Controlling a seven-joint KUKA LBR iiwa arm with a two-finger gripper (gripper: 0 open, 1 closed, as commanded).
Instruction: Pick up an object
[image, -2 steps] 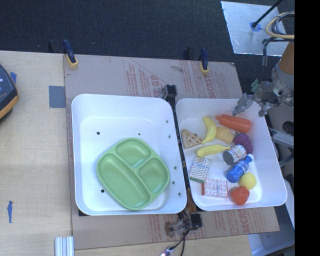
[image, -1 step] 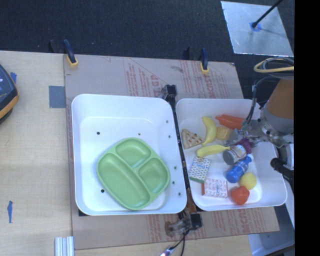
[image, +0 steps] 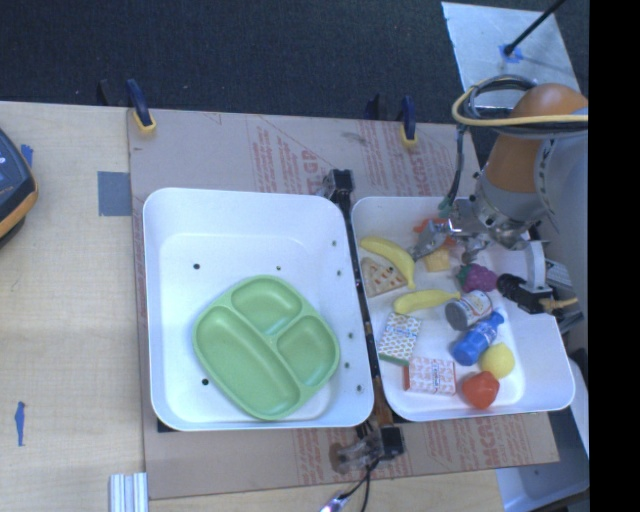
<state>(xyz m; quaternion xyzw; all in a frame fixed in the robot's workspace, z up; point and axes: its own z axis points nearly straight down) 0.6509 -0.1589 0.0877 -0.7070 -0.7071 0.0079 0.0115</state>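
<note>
Grey arm's pincer (image: 440, 238) hangs over right bin (image: 540, 395) near banana (image: 392, 255); its spread cannot be told

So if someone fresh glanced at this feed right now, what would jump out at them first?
Probably the green divided plate, lying alone in the left bin. Next, the heap of small colourful things in the right bin: two bananas, a blue bottle, a red ball. Then the grey arm with its orange band, its gripper at that bin's far edge.

A robotics lab: clamped cardboard (image: 300, 140) under two bins (image: 160, 300) (toy food inside), robot arm (image: 520, 150).
</note>
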